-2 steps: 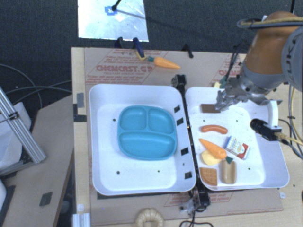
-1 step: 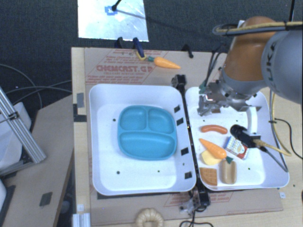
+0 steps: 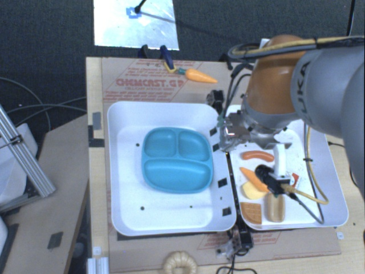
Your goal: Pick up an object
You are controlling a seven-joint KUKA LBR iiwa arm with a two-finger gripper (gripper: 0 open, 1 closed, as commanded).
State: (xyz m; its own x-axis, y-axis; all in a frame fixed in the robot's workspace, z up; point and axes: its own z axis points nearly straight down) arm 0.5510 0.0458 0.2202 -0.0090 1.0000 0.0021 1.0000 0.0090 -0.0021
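Orange carrot [image 3: 253, 178] slanting in right bin [image 3: 328, 181], tip toward upper left, gripper [image 3: 229, 135] nearby, state cannot be told

sausage [image 3: 258, 154]: red-orange, lying flat across the right bin [image 3: 322, 178].
carrot [image 3: 251, 177]: orange, slanted, just below the sausage.
cracker [image 3: 251, 212]: tan square, flat, near corner.
bread roll [image 3: 276, 209]: brown, beside the cracker.

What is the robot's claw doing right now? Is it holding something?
The gripper: cannot be told whether it is open or shut, or holding anything. It is over the right bin.
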